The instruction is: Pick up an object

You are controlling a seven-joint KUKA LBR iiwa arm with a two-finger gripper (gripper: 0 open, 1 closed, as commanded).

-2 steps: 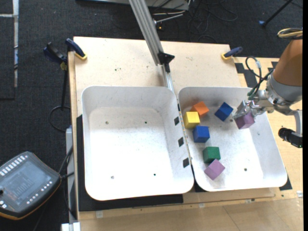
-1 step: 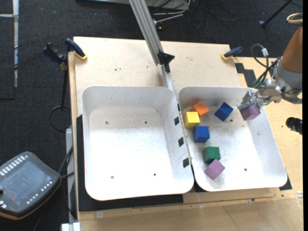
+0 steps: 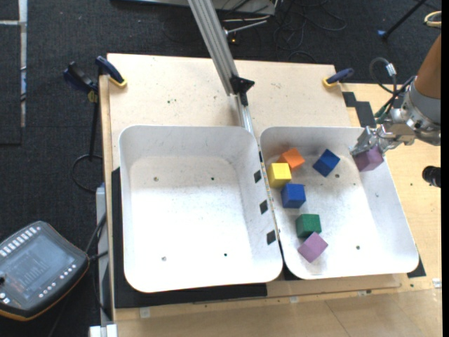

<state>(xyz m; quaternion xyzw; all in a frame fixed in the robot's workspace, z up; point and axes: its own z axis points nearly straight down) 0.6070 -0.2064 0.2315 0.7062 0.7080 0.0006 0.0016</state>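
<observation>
Pincer [image 3: 370, 148] grips purple block [image 3: 369, 160] over right bin's [image 3: 393, 209] rim.

bench [image 3: 182, 90] | left bin [image 3: 140, 146], right bin [image 3: 393, 223] side by side

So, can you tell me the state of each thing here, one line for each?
claw: shut on a purple block, raised at the right bin's far right rim
purple block: held in the claw
second purple block: lying in the right bin, nearest the camera
green block: lying in the bin
two blue blocks: lying apart
yellow block: touching the orange block
</observation>
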